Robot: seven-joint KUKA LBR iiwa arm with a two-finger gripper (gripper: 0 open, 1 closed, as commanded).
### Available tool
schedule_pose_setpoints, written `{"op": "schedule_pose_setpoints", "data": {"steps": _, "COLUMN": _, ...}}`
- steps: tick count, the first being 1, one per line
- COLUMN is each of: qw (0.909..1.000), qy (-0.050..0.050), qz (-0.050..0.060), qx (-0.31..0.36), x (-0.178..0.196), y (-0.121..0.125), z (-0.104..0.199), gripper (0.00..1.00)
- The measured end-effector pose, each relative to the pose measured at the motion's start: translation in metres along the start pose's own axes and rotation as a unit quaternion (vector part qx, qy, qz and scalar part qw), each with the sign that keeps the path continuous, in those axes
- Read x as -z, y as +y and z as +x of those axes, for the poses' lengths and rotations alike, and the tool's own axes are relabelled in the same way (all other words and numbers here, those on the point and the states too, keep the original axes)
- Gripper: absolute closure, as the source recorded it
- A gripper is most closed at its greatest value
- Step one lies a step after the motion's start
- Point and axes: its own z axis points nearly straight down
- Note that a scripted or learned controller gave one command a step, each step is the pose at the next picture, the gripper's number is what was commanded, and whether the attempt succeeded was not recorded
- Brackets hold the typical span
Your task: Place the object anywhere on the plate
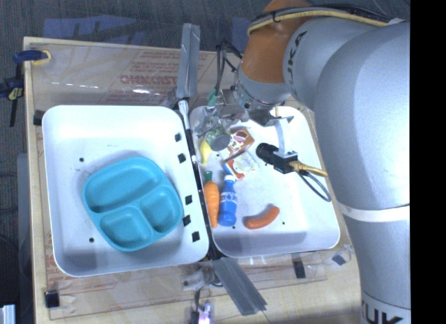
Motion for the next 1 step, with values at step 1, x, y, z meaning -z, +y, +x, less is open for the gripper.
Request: {"op": "schedule_pose_setpoints", "data": {"steps": 1, "qw": 0.9969, "qy": 0.000, "qz": 0.002, "qx": 0.079, "x": -0.0013, "y": 0.0005, "z": 0.0632, "gripper": 1.00}}
